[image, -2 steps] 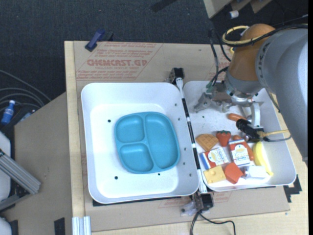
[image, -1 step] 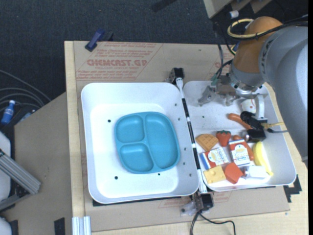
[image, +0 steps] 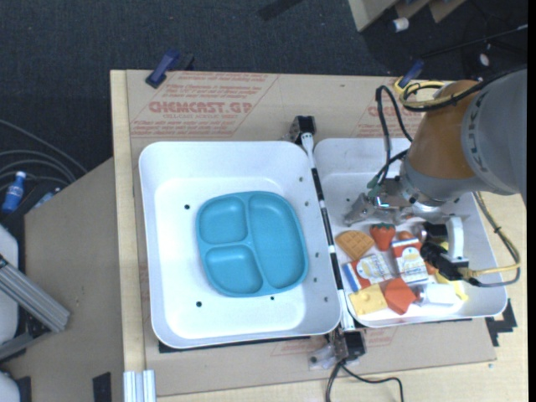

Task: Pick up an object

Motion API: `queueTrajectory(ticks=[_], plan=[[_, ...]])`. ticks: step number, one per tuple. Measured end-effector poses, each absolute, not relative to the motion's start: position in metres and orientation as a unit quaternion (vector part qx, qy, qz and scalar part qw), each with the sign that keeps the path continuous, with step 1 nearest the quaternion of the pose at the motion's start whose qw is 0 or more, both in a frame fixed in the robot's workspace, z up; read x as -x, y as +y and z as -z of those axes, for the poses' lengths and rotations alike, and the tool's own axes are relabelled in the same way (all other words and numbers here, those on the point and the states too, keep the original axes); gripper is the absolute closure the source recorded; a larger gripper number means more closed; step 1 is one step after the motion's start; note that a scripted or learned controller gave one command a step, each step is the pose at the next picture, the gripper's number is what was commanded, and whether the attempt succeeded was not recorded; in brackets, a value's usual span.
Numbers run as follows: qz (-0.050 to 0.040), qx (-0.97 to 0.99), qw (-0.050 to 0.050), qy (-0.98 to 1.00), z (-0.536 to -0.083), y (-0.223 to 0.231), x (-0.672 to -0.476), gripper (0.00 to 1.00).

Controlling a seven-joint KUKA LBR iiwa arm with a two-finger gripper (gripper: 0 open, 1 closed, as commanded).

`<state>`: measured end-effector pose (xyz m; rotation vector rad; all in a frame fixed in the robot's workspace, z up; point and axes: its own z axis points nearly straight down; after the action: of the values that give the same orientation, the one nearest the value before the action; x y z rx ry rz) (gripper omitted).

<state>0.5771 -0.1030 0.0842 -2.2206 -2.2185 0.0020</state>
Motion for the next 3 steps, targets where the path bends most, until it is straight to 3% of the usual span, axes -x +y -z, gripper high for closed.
queueTrajectory(ticks=[1,2,3], plan=[[0.0004,0.707,0.0,-0.707,-0.085,-0.097,-0.642,0.0],[-0.0006,0.707,0.001,-0.707,-0.084,-0.1,-0.56,0.0],[0.0003,0.708,0.0,-0.707,-0.094,-0.1,-0.56,1.0]])
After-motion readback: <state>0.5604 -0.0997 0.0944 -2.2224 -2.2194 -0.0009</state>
